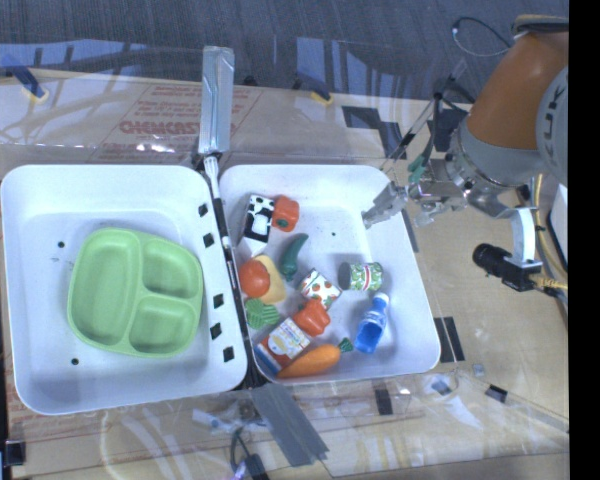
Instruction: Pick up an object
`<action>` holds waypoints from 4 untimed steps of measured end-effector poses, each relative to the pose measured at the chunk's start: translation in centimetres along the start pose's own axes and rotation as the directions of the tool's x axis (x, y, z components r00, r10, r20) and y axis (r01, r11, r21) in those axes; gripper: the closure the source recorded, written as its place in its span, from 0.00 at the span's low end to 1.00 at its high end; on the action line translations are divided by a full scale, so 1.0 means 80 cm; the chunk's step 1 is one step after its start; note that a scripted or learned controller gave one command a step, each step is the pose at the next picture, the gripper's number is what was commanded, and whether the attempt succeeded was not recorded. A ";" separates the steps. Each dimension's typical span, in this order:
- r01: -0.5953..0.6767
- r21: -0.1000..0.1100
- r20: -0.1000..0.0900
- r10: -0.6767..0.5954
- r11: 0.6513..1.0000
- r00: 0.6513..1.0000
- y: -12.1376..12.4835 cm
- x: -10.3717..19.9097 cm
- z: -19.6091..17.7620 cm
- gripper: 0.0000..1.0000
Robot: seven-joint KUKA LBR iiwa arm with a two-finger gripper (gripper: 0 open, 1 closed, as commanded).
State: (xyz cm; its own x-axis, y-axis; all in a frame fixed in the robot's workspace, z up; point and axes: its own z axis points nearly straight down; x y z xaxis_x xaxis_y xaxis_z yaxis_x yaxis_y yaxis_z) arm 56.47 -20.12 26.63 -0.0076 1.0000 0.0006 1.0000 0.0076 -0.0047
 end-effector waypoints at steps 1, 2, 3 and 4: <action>-0.005 0.001 0.002 0.005 1.000 1.000 -0.001 0.113 0.195 0.00; -0.001 -0.004 0.001 0.001 1.000 1.000 0.084 0.089 0.124 0.00; 0.064 -0.021 0.004 -0.064 0.998 0.998 0.120 0.113 0.191 0.00; 0.072 -0.022 0.003 -0.072 0.997 0.997 0.121 0.116 0.177 1.00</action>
State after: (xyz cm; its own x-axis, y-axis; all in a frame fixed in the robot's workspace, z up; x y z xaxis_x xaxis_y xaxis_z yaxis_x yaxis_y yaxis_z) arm 66.01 -10.79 12.43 -0.0792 0.9969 -0.0021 0.9967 0.0792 0.0170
